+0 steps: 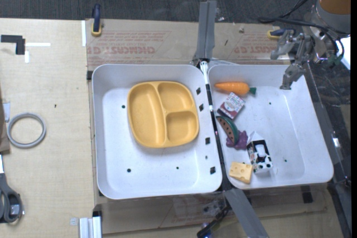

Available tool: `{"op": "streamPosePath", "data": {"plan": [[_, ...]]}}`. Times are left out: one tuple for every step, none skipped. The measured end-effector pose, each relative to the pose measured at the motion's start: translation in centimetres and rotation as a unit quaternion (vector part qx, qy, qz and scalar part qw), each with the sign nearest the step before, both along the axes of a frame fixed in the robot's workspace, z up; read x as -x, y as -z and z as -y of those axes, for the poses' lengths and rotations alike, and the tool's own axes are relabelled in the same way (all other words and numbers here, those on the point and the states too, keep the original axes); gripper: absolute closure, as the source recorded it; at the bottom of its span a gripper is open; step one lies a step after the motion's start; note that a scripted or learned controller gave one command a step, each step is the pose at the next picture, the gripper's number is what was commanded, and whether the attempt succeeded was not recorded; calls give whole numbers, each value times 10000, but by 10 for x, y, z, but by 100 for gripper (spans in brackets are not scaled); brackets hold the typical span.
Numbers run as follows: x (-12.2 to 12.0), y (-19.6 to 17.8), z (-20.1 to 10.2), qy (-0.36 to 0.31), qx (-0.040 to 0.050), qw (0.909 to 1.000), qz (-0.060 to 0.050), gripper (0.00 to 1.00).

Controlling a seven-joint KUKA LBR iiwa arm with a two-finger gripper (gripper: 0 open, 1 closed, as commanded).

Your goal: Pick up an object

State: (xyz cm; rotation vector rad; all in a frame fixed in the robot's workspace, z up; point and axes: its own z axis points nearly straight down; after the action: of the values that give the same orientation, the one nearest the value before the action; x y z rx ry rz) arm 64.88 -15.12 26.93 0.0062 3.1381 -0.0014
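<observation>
Jaws (295,67) hang parted and unladen above right bin's (304,136) far corner.

Yellow plate (163,113) in left bin (111,175), carrot (231,87) + toys in right bin (312,136), hand (291,78) above.

Open white floor across right half of right bin (290,136). Clutter along its left side: carrot (231,87), packet (232,105), cheese wedge (241,172). Left bin (111,175) centre blocked by yellow plate (163,113).
</observation>
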Motion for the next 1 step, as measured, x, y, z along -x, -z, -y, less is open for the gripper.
{"op": "streamPosePath", "data": {"plan": [[23, 121, -35, 997, -5, 9950, -8, 0]]}}
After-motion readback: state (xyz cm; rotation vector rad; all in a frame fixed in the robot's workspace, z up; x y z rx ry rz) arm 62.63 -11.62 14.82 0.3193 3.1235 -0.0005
